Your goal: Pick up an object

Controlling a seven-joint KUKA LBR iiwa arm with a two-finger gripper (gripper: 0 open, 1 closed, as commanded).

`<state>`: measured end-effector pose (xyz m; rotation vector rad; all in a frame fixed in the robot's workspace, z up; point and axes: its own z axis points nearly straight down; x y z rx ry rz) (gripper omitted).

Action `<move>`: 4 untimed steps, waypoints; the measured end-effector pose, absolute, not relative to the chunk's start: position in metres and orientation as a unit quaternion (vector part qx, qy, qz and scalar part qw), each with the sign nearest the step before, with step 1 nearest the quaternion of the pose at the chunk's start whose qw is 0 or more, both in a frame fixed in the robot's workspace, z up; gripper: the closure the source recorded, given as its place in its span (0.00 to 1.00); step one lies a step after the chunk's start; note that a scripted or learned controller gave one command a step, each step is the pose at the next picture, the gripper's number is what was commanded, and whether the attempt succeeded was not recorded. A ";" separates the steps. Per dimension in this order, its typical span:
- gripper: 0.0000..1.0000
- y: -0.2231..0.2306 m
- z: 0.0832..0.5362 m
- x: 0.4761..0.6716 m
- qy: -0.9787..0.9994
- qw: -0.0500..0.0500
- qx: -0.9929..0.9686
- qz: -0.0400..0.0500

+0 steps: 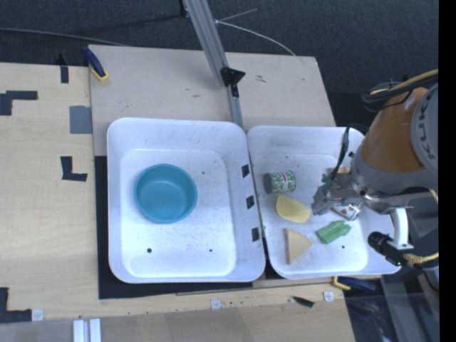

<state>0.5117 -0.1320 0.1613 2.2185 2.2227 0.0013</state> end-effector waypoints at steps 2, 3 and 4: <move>1.00 -0.130 0.231 0.513 0.708 0.000 0.707 0.000; 1.00 -0.071 0.225 0.529 0.709 -0.001 0.705 -0.001; 1.00 -0.011 0.223 0.548 0.709 -0.001 0.705 0.000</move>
